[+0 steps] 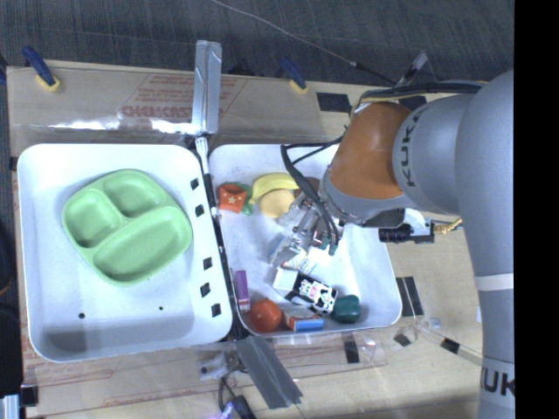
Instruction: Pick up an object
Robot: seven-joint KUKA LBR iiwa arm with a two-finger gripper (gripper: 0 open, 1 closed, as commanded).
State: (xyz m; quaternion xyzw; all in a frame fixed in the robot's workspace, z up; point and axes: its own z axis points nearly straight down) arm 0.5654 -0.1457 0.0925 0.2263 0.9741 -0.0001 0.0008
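My jaws (295,250) hang low in the right bin (377,273); whether they are spread I cannot tell. A black-and-white object (314,293) lies at five o'clock, crowded by a red ball (265,314) and green piece (347,307); I judge they could block a clean pinch.

The grey arm (454,164) reaches in from the right, orange-banded wrist (371,160) angled down, gripper (297,243) lowered.
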